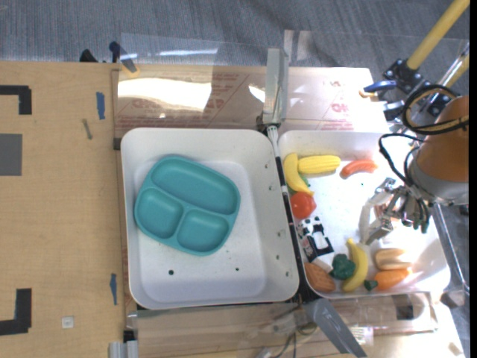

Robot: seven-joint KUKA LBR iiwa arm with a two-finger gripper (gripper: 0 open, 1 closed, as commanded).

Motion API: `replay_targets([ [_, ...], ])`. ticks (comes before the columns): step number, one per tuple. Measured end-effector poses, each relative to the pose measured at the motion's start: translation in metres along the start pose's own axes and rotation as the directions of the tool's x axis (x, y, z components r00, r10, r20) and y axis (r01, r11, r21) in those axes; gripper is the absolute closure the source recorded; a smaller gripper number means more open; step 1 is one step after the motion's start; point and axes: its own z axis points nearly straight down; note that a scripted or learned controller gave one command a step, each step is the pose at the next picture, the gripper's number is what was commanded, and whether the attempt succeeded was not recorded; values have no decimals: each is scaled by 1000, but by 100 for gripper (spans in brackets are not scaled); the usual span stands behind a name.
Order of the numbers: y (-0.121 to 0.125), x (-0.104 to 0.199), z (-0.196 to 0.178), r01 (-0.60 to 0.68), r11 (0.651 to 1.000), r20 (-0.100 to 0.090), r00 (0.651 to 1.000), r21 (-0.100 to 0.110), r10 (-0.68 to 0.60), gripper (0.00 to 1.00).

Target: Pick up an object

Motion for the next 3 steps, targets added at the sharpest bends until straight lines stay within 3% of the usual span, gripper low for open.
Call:
replay_targets([
  [1,1,21,0,-143,990,4,990,-1,143,0],
  [2,-4,-65,2,-70,998,2,998,0,70,0],
  [3,3,-67,-12,-64,998,11,998,-8,64,100],
])
